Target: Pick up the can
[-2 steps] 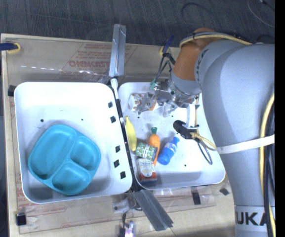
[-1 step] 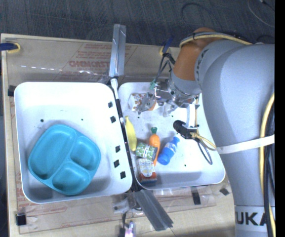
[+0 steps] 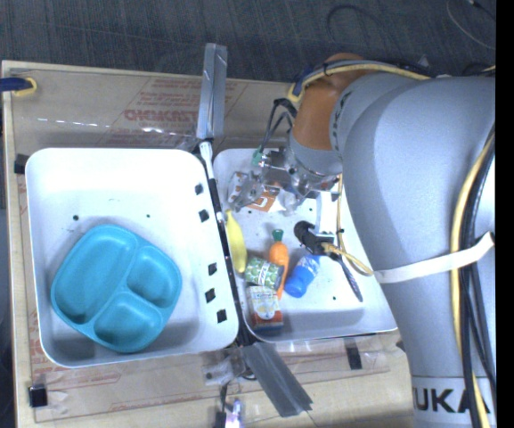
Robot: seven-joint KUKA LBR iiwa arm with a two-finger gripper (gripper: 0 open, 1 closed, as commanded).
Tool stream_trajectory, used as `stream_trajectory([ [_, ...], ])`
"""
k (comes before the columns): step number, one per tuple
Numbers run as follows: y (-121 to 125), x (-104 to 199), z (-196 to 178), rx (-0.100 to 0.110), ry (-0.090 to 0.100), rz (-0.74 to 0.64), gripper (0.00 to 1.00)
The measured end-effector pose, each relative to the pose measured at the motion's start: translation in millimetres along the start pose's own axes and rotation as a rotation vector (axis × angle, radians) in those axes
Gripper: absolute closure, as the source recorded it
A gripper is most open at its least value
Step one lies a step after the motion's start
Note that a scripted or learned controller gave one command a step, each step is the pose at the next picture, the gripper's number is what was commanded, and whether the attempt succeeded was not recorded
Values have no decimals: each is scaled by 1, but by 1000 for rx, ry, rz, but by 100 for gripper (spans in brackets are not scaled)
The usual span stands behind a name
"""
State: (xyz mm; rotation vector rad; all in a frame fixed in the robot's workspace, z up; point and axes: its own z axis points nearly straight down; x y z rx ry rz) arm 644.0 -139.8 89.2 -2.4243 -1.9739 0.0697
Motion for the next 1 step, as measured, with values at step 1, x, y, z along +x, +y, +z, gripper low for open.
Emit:
stream_trajectory([
  [1,-4,-7,-6,19,-10,0,100],
])
